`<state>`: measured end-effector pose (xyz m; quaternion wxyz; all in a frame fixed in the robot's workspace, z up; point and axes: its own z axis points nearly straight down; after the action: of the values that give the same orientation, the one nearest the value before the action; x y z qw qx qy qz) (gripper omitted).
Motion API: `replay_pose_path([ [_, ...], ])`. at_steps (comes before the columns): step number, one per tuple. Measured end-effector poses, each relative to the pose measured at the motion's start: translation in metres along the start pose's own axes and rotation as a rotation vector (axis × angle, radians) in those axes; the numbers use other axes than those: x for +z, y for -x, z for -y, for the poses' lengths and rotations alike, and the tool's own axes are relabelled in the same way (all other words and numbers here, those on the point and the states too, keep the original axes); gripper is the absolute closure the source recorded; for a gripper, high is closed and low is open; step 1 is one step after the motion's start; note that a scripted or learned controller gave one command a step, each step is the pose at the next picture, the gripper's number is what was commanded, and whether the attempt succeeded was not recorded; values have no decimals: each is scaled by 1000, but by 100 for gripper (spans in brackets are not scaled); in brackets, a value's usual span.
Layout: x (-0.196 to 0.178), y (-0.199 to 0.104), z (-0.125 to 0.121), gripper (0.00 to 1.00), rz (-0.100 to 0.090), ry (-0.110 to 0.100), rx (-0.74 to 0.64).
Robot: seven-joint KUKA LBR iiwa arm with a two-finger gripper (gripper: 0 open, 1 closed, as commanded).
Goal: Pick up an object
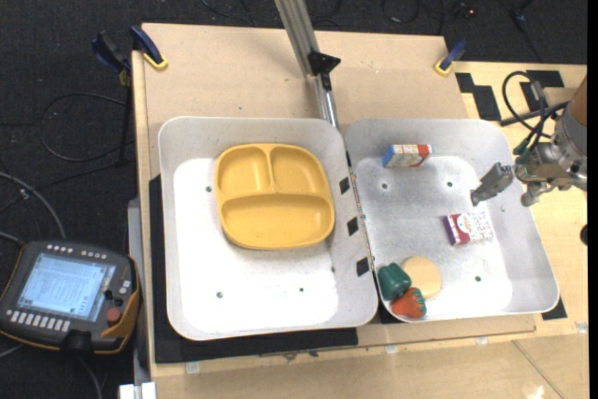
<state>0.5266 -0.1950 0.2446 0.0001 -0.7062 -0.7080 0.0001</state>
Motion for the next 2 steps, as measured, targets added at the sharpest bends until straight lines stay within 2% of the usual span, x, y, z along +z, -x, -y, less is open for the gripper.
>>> replay_pose_path([
  [1,0,0,0,0,0,0,1],
  [2,45,0,7,0,-1,-4,3],
])
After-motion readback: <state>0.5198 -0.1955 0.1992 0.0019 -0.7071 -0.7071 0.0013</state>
